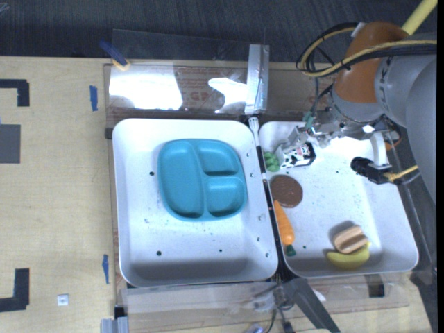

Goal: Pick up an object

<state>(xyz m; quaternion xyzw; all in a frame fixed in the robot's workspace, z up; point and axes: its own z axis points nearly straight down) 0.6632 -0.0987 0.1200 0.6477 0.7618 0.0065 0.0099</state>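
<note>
Camera view: pincer (300, 151) just above brown cookie (286, 191).

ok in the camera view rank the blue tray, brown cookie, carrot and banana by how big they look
1. blue tray, by far the largest.
2. carrot and banana: both long and slim, too alike to rank.
3. brown cookie: round, about the same or slightly smaller, so this place is unsure.
</note>
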